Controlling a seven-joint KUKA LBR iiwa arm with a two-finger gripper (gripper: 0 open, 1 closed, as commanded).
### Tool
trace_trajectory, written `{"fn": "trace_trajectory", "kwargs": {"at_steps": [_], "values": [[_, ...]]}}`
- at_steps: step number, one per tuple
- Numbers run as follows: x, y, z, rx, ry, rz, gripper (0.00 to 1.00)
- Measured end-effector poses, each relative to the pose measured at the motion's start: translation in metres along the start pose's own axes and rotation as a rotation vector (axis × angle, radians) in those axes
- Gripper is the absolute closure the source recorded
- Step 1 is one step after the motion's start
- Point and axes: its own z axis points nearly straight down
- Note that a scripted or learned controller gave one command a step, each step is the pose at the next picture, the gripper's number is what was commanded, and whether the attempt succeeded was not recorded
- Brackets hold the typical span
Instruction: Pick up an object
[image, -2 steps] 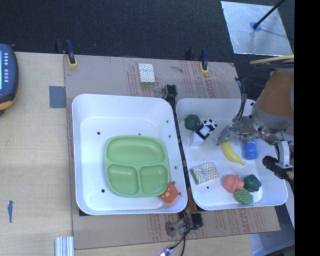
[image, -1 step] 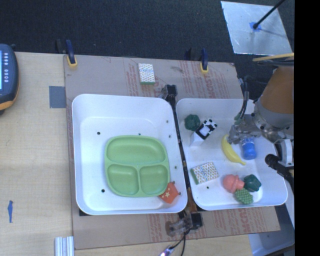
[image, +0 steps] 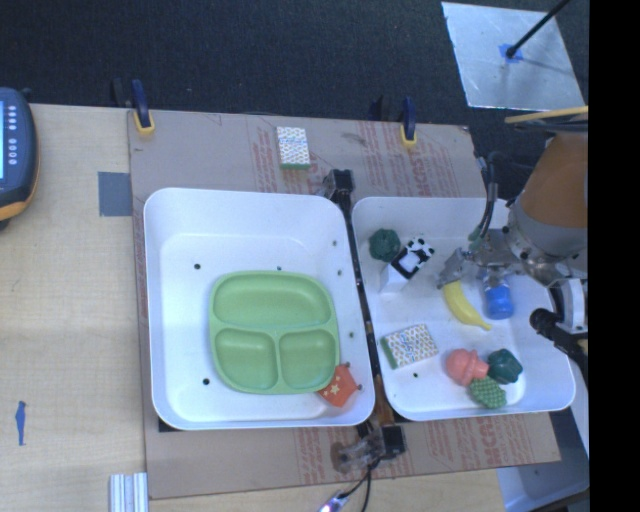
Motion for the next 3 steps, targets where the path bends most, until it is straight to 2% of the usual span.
{"fn": "trace_trajectory", "kwargs": {"at_steps": [1, 2, 3], "values": [[0.036, 0.005, 0.042, 0.006, 0.006, 0.002, 0.00], [0.034, 0.005, 0.029, 0.005, 0.004, 0.003, 1.00], [0.136, 0.026, -0.065, -0.003, 0.006, 0.000, 1.00]]}}
